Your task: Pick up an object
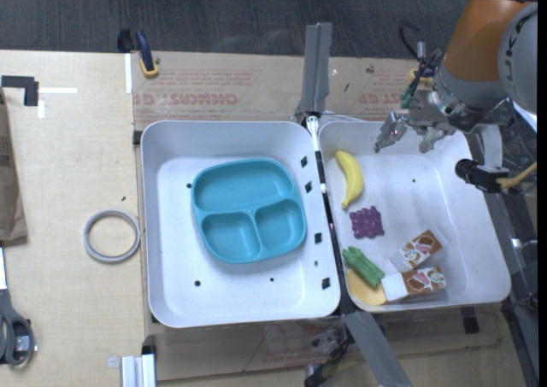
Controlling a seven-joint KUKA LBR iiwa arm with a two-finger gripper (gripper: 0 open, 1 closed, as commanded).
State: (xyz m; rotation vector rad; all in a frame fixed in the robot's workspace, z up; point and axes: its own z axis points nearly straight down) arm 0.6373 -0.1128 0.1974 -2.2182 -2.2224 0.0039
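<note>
The right bin (479, 223) holds a yellow banana (349, 176) near its left wall, a purple grape bunch (367, 222) below it, a green vegetable (363, 266) lying on a yellow piece (366, 290), and two small printed cartons (420, 249) (425, 280). My gripper (405, 136) hangs over the bin's far edge, up and right of the banana, with its two fingers spread apart and nothing between them. The left bin (162, 231) contains a blue three-compartment plate (249, 208).
A metal divider post (317, 69) rises between the bins at the back. On the wooden bench to the left lie a tape ring (112, 235), scissors (15, 334) and a blue clamp (145, 54). Cables (491, 173) hang by the arm at the right.
</note>
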